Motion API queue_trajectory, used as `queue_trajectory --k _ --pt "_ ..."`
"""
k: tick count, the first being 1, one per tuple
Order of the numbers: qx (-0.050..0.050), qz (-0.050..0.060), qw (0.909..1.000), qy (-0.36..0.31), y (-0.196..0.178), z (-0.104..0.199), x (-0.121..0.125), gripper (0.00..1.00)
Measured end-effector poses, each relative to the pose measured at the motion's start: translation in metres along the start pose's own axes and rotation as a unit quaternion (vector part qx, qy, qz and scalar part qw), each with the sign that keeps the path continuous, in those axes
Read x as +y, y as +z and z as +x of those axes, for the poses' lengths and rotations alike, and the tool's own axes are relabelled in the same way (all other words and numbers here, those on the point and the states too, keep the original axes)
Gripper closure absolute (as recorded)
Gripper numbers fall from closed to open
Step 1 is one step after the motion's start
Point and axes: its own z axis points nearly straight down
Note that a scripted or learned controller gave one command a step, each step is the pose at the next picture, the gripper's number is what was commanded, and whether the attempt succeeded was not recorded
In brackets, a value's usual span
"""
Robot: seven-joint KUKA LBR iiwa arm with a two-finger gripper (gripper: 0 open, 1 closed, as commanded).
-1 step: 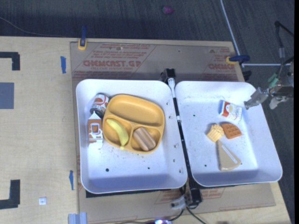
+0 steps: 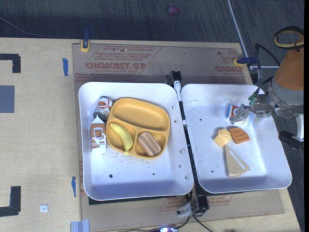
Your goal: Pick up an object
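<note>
In the camera view the end effector [image 2: 248, 108] hangs over the right bin [image 2: 275, 178], at its far right, just above a small blue, white and red packet [image 2: 233, 111]; whether it is open or gripping cannot be told. Just nearer lie a ridged yellow piece [image 2: 222, 137], an orange-brown biscuit-like piece [image 2: 238, 135] and a tan wedge [image 2: 235, 162]. All look light, rigid toy foods; the wedge's narrow sides seem the safest hold. The board [image 2: 116, 64] under the bins reads "CHEMCAST GP".
</note>
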Motion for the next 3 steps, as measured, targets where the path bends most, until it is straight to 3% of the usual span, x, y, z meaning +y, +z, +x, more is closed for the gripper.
queue_trajectory --k 1,2,3 --pt "-0.001 -0.005 1.0 0.001 0.049 0.001 -0.007 0.0" --pt "-0.002 -0.007 1.0 0.001 0.038 0.001 -0.006 1.0" --pt "-0.002 -0.007 1.0 0.001 0.039 0.001 -0.006 0.0"
